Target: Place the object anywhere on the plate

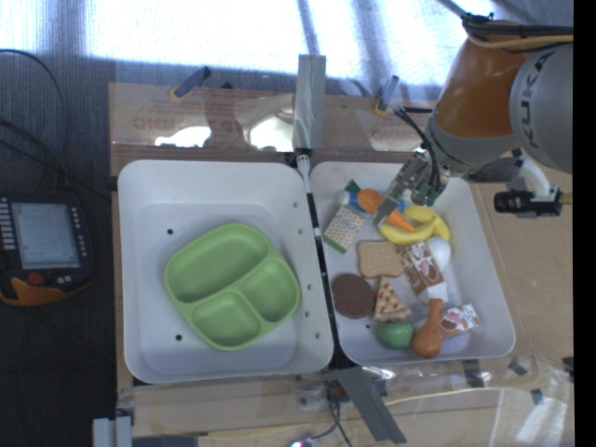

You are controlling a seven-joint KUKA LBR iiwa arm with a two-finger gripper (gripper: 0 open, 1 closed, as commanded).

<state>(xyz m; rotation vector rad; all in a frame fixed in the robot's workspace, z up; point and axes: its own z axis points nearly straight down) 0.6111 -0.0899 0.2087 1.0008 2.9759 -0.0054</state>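
Plate: one green three-compartment plate (233,285) rests nearest you in the left bin (140,250), toward its 6 o'clock.
Toys: about a dozen play-food pieces crowd the right bin (494,277), among them one chicken drumstick (430,331), one green piece (395,334), one brown cookie (353,295), one pizza slice (389,301), one bread slice (379,259), one banana (415,227) and one carrot (399,220).
Gripper: the gripper (412,189) hangs at the pile's 12 o'clock, over the carrot and banana; you cannot tell how its claw is set, and nothing shows pinched.
Advice: pick one separated piece, probably the carrot, lift straight up, then travel toward 9 o'clock and release over the plate.
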